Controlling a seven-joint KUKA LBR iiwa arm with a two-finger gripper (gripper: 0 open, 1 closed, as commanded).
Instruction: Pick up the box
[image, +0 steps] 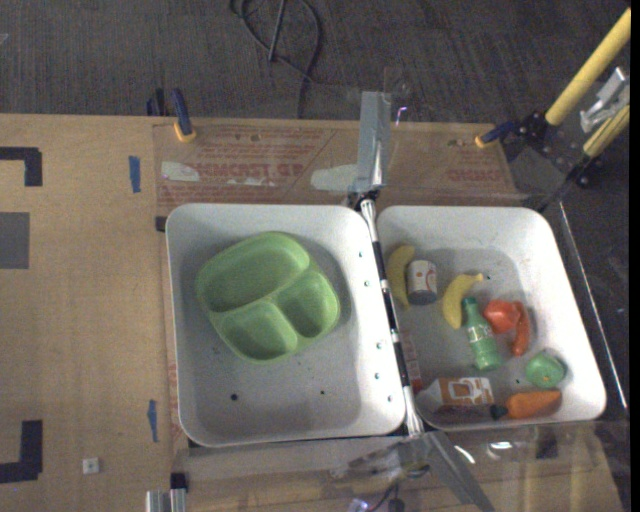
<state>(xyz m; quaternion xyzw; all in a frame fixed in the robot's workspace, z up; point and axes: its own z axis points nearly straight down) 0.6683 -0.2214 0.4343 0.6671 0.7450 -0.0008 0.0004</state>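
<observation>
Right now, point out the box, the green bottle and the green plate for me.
Box (461, 391), camera view, middle of its orange top face.
Green bottle (481, 340), camera view, on its body below the neck.
Green plate (267, 295), camera view, on the ridge between its compartments.

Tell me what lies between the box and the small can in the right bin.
In the camera view, only bare white bin floor lies between the box and the small can.
</observation>
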